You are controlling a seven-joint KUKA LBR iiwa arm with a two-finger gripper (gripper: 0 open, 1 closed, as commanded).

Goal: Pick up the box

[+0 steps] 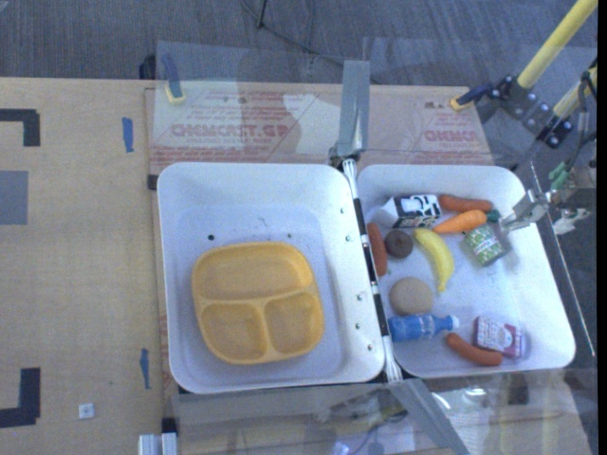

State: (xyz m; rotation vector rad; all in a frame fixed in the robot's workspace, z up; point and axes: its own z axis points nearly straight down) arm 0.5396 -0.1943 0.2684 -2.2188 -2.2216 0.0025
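My hand hung at the right bin's far right edge, slanted in towards the green box; its tip sat just beside the box's upper right corner, as I judged to line up a grasp. I could not tell how far my hand was open, and nothing showed held in it. The box lay flat on the bin floor, just right of the banana and below the carrot. It sat turned askew, its long axis seemingly running upper left to lower right.
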